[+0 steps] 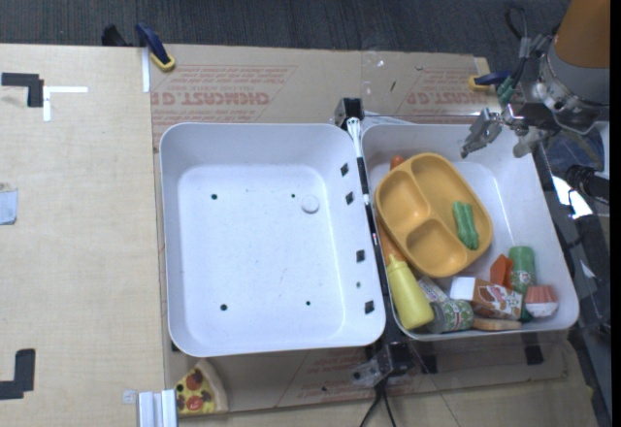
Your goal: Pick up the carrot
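My end effector (497, 131) hangs over the far right corner of the right bin (543, 190), with its fingers spread apart and nothing between them; the carrot (501, 271) lies near the front right of that bin, just beside the yellow plate (427, 212) that has a green pepper (466, 223) on it

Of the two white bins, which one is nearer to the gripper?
The right bin, crowded with toys and a yellow divided plate; the gripper hangs over its far right corner. The left bin lies farther away.
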Tool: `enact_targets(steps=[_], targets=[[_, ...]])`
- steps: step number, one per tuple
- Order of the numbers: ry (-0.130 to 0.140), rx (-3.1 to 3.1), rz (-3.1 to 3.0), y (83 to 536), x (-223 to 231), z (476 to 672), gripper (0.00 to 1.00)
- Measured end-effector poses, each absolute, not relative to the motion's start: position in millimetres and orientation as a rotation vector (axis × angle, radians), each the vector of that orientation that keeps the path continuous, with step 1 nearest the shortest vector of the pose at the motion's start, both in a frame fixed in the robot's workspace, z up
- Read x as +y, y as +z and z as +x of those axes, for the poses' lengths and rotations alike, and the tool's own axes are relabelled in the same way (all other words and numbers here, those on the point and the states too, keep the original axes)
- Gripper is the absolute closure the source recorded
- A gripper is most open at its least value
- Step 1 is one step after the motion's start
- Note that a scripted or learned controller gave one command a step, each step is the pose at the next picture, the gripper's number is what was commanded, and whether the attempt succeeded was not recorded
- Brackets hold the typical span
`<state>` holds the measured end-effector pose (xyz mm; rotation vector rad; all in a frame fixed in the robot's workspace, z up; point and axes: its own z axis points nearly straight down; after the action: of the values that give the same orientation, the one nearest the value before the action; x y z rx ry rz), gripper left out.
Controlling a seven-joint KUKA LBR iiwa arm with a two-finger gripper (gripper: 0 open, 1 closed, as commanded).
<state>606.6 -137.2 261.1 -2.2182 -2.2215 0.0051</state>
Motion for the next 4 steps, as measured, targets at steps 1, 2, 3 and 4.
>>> enact_targets(steps=[1,2,3,4], targets=[[0.0,-2.592,-1.777,150,-132,603.0,0.0],[0.0,-2.499,-1.912,94,-187,642.6,0.0],[-0.002,-2.5,-1.915,104,-187,643.6,1.0],[0.012,-2.281,-2.182,95,-148,659.0,1.0]])
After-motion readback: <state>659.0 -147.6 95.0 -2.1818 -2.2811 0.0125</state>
